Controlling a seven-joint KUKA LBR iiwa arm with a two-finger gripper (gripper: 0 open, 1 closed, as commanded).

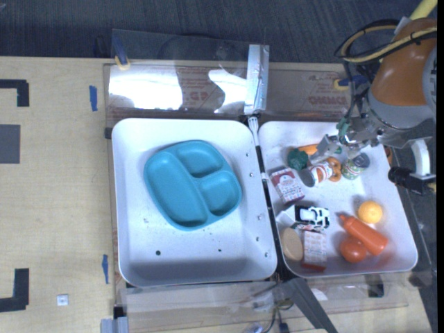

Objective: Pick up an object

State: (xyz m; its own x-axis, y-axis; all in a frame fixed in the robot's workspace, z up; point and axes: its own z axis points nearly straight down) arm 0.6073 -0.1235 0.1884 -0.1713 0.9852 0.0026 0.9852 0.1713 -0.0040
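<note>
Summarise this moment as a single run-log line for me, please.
arm: over right bin | pincer: low at clutter in far part | grasp: none visible | blue tray: in left bin

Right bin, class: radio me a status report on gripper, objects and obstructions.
Gripper low over right bin, upper cluster; finger state unclear. Nothing seen held. Small can and green piece crowd it. Blue tray alone in left bin.

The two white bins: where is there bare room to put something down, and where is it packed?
The left bin has bare floor along its near edge and left side, around the blue divided plate. The right bin is crowded: the gripper hangs over clutter at its far end, and an orange bottle, yellow ball and toy car fill the rest. Only its far-left corner is bare.
</note>
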